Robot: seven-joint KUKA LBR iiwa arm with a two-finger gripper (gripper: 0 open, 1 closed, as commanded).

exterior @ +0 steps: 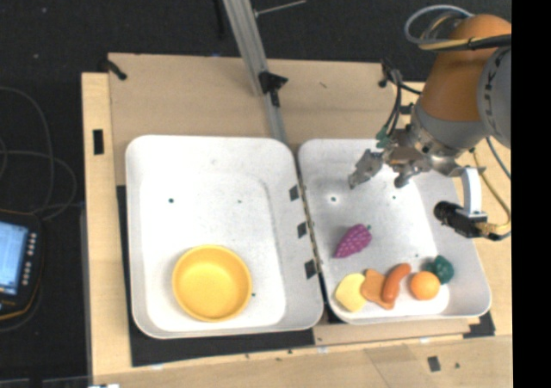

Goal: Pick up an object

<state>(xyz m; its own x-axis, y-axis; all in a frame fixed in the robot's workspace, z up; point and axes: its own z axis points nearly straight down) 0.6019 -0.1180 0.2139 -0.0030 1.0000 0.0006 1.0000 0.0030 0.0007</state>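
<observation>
Over right bin (pixel 448 304): my gripper (pixel 381 172), fingers spread, pinching nothing.
Below me: grapes (pixel 353 240).
Left bin (pixel 155 163): 1 yellow bowl (pixel 212 282).

Grey arm (pixel 448 124) — orange band, looped cables

Even, fairly bright light falls from above on the two white bins (pixel 215 206), which look nearly washed out, with little surface detail. Shadows are soft and short. The floor from nine to twelve o'clock sinks into near black. The whole picture is slightly soft and grainy; the small toys toward five o'clock lack crisp edges.
</observation>
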